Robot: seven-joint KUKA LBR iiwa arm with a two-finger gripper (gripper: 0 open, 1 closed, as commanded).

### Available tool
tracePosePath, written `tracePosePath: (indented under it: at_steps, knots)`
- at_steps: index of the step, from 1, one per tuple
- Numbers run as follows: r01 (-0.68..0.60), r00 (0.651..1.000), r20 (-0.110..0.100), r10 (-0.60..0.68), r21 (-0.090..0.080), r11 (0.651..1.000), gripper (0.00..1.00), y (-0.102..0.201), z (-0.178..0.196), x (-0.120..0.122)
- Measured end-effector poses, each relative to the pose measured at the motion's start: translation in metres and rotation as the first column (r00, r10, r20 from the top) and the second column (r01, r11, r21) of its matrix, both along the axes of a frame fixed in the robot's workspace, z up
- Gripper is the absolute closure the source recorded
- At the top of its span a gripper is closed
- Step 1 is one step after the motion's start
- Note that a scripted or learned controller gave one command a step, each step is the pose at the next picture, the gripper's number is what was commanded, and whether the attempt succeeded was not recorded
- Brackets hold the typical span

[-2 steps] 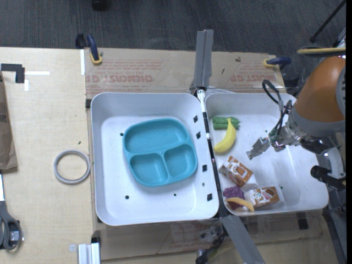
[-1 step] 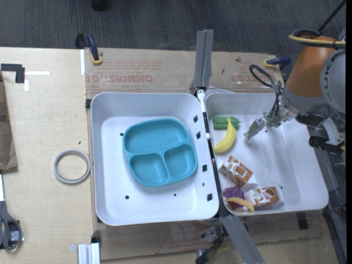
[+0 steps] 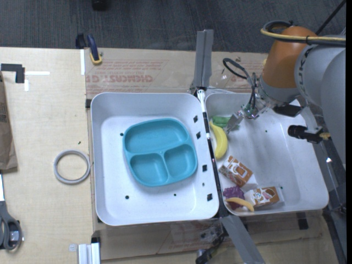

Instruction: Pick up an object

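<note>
My gripper [image 3: 236, 120] is low in the right bin [image 3: 286, 153], near its far left corner. Its tip is right beside a green object [image 3: 220, 121] and just above the top end of a yellow banana [image 3: 220, 142] that lies along the bin's left wall. I cannot see anything held in it. Nearer the front of the bin lie a brown-and-white carton [image 3: 236, 172], a purple item [image 3: 233, 192], a small yellow piece [image 3: 240, 203] and a second carton [image 3: 265, 197].
The left bin [image 3: 110, 191] holds a blue divided plate [image 3: 159, 152]. On the bench to the left are a grey ring [image 3: 71, 166] and scissors [image 3: 8, 231]. The arm's orange band [image 3: 286, 56] and grey body hang over the right bin's far right side.
</note>
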State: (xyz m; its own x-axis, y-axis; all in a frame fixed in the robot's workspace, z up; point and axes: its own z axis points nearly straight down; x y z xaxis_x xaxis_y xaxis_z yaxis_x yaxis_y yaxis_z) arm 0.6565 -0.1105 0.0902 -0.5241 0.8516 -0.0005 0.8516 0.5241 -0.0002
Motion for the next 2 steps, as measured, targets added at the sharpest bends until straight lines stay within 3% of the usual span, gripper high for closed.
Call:
tracePosePath:
  at_steps: [1,2]
  knots:
    - [-0.002,1.0,0.001,0.002,-0.002,1.0,1.0,-0.001,0.008,0.001]
    - [-0.441,0.898,0.002,0.441,-0.001,0.898,1.0,0.025,0.1,0.004]
